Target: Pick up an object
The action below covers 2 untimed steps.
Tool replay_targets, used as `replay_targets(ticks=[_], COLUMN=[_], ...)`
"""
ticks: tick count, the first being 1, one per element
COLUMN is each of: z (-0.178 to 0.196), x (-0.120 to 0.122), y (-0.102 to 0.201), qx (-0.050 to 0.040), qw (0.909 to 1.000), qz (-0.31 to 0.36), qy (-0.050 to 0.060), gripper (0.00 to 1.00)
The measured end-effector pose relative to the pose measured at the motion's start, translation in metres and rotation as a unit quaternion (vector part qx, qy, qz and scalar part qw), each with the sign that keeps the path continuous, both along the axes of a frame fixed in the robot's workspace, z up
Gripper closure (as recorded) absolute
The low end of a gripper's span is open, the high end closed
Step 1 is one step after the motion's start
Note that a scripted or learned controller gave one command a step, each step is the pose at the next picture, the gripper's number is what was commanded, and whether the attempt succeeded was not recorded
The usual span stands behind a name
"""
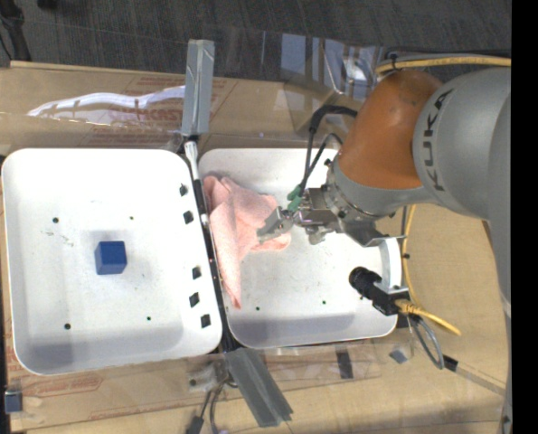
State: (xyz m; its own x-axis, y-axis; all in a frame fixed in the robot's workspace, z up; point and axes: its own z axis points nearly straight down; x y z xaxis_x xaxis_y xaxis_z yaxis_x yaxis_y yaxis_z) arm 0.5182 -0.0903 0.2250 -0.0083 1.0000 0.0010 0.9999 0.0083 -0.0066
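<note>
A dark carpeted floor lies behind a bench covered in flattened brown cardboard (pixel 250 107), on which two shallow white bins sit side by side. A strip of clear plastic with faint red printing (pixel 115 107) lies on the cardboard behind the left white bin (pixel 33 242); the words are too blurred to read. Dark lettering runs along the grey arm (pixel 458 134) beside its orange band, partly cut off and not legible with certainty.

The crumpled pink cloth (pixel 237 229) lies in the right white bin (pixel 296 328), against that bin's left wall. Its long axis runs from the bin's far left corner toward the near edge, narrowing to a tail at the near end, while a broader fold spreads rightward toward the middle of the bin.

The metal two-finger gripper (pixel 273 229) reaches in from the right and its tips sit on the cloth's right fold. Whether the jaws are clenched on the fabric or released cannot be told from this slant.

A small blue cube (pixel 111 257) rests alone in the left bin, well apart from the cloth.
</note>
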Motion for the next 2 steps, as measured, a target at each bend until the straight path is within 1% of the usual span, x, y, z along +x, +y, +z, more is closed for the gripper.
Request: replay_targets(ticks=[1,2], z=[-0.107,-0.134], x=[0.084,0.061], y=[-0.006,-0.035], qx=[-0.0004,0.0000], qw=[0.9993,0.9989], qz=[0.037,0.047], qy=[0.000,-0.001], gripper=[0.00,0.00])
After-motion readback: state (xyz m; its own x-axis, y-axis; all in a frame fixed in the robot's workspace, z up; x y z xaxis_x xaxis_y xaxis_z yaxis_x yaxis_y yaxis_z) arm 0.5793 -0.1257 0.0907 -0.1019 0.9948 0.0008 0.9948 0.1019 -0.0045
